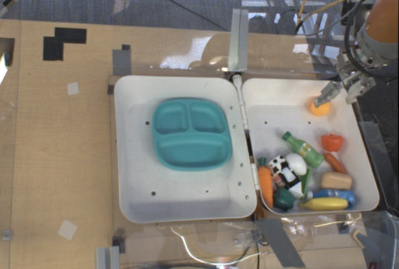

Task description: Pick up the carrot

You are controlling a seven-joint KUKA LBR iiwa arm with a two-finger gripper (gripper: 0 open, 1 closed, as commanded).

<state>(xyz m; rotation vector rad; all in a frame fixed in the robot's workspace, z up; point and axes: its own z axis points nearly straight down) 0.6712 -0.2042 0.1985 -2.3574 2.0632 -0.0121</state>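
I see the carrot [265,185] at the lower left corner of the right bin [368,155], against the divider, its long axis running nearly up-and-down in the frame. My gripper [343,92] hangs at the upper right of that bin, so the carrot lies well apart, down and left. The fingers are spread partly open with nothing between them, one tip just above a yellow-orange piece [320,107].
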